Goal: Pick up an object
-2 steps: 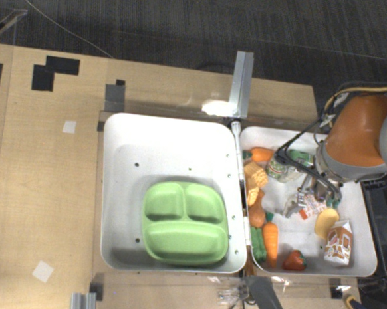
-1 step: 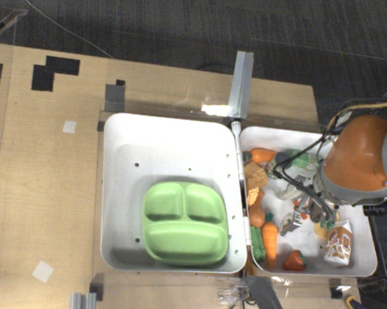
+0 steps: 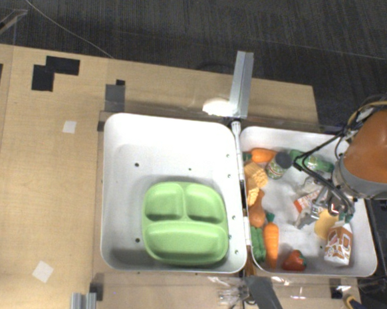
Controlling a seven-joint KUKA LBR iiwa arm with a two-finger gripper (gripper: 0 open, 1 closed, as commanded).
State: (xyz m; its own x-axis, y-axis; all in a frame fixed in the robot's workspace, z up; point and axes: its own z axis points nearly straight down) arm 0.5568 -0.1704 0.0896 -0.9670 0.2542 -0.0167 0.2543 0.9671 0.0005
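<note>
We see two bins side by side on the bench (image 3: 37,191). In the left bin (image 3: 124,145) lies a divided plate (image 3: 185,223), toward its near side. The right bin (image 3: 365,264) holds a carrot (image 3: 271,241) along its left wall, a strawberry (image 3: 293,260) just right of it, and a small carton (image 3: 338,245) near the right wall. The arm (image 3: 377,153) hangs over this bin's right half.

Right bin (image 3: 369,264): food toys crowd its nine-o'clock wall; the arm (image 3: 375,153) covers three o'clock. Left bin (image 3: 124,145): green divided plate (image 3: 185,222) at six, bare floor toward twelve.
</note>
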